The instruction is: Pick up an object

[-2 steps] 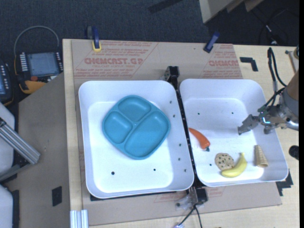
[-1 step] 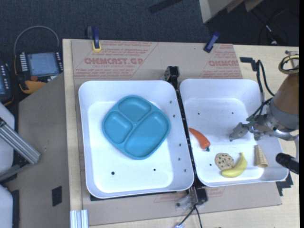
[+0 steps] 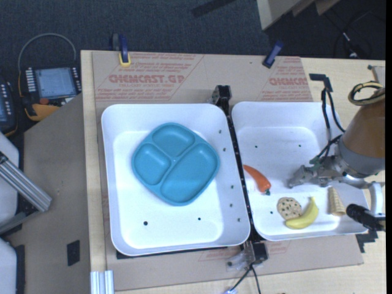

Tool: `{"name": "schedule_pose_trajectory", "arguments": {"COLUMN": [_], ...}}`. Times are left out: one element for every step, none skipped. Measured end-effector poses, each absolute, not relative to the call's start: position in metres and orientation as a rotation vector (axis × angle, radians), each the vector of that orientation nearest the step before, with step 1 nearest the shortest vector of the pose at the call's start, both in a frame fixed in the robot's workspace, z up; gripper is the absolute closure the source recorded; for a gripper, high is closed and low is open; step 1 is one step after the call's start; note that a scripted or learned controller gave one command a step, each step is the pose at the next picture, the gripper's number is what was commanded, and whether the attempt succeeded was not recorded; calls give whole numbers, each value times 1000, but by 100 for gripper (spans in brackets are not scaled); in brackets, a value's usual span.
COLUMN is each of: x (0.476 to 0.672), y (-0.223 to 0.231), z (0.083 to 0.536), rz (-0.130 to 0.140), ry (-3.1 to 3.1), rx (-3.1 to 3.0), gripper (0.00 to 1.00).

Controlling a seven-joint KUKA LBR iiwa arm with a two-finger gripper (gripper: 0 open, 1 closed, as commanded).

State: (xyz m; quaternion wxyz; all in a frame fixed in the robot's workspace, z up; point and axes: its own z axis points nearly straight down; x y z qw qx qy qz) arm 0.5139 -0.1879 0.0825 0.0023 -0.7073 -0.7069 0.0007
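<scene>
One banana [image 3: 304, 215] lies just below the end effector [image 3: 296, 179], grip state unclear.

dark blue-grey carpet floor [image 3: 153, 17] around the bench. tabletop [image 3: 98, 164] is pale wood, covered at the back by a sheet of brown cardboard [image 3: 184, 78] with red print. a yellow-and-blue clamp [image 3: 124, 51] and a blue clamp [image 3: 272, 54] sit on its far edge. left of the bench: a handheld control unit with a lit screen [image 3: 55, 81], ringed by a grey cable [image 3: 37, 45]. aluminium rail [image 3: 24, 185] at lower left. tan board [image 3: 294, 2] at top right.
</scene>
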Motion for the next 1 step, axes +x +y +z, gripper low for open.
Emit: {"name": "schedule_pose_trajectory", "arguments": {"x": [515], "y": [-189], "z": [95], "rz": [0], "ry": [-2222], "rx": [-2223], "gripper": [100]}}
